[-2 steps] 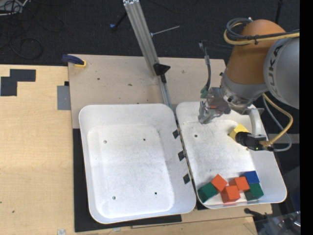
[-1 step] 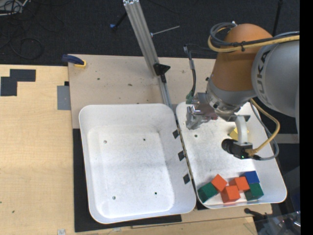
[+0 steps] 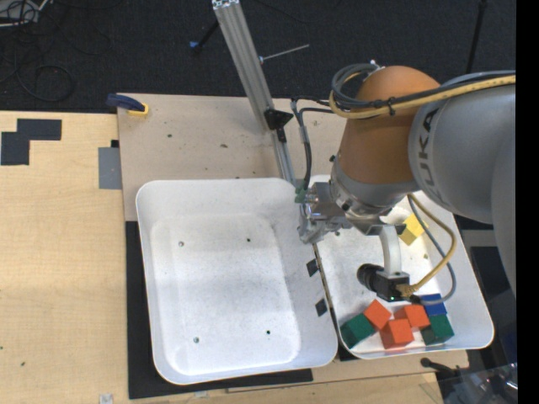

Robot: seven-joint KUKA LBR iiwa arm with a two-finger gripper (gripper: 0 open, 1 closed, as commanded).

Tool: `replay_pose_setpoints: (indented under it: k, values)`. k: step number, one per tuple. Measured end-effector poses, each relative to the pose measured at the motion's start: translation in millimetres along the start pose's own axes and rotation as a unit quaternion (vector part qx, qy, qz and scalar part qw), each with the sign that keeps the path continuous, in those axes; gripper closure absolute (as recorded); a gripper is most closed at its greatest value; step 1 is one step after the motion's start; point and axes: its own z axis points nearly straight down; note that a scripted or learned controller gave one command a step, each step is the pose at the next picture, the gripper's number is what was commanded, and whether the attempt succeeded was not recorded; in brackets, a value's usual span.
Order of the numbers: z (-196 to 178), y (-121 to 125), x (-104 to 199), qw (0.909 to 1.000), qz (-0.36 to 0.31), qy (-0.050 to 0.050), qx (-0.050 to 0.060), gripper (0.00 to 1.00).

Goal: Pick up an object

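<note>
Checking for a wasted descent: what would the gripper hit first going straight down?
Likely bare floor of the shallow white right bin, by its left rim, or the rim itself; depth is unclear. The gripper points down there, apart from the orange, green and blue blocks.

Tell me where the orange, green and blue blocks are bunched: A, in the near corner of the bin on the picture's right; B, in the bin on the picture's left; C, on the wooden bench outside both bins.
A: the orange blocks, green blocks and blue block sit together in the near corner of the right-hand bin.
</note>
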Motion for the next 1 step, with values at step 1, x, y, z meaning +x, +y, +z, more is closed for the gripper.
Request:
replay_pose_setpoints:
  k: [1]
  values:
    - [8.0,-27.2,41.3,1.0000,0.000,0.000,0.000,1.00]
